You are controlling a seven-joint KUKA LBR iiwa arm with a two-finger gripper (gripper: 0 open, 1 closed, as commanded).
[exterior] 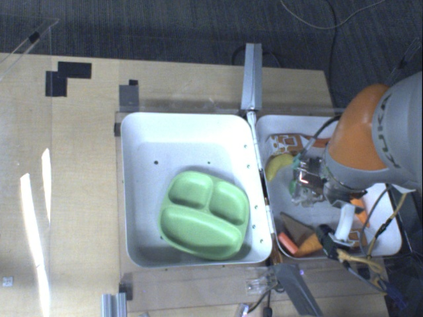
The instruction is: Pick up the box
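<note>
Jaws on the gripper [305, 180] point down into clutter, and from above it cannot be told whether they are spread or closed. The box [286, 141], a flat carton printed white and orange-brown, lies at the far end of the right-hand bin [291, 123], against its far wall. It is near the gripper but apart from it, on its far side. A yellow item [277, 166] lies just beside the box. Brown and orange pieces [301, 240] sit at the near end. The arm [360, 140] hangs over this bin, probably because the box is there. A green divided tray [205, 213] rests in the left-hand bin [142, 144].
</note>
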